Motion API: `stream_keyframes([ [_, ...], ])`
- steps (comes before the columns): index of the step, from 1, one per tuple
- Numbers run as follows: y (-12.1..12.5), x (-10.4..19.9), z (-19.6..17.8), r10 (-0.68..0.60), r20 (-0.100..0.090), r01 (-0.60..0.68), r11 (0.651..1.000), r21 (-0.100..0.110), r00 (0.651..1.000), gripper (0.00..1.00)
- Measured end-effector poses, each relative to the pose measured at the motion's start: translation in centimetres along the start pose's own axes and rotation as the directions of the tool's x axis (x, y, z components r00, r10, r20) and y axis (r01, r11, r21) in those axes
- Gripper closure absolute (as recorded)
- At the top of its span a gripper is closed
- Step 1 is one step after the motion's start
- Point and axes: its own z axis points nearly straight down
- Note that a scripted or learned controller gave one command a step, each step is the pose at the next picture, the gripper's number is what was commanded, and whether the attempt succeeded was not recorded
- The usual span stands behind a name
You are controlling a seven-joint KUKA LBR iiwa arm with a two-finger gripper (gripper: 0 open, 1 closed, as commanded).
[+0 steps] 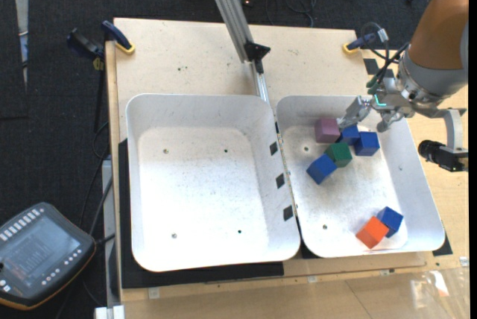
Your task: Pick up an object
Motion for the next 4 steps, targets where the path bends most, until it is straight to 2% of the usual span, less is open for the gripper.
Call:
stream_keyframes([
  [1,-1.0,0.5,5.1,0.002,-0.001,-0.002,1.000,0.004,1.000,0.00],
  [2,-0.9,0.2,11.1,0.004,-0.002,-0.004,1.000,-0.005,1.000,0.00],
  [3,-0.9,0.2,12.3,0.001,0.000,-0.001,1.000,-0.004,1.000,0.00],
  [4,-0.9,0.2,11.5,0.002,0.000,-0.002,1.000,-0.003,1.000,1.00],
])
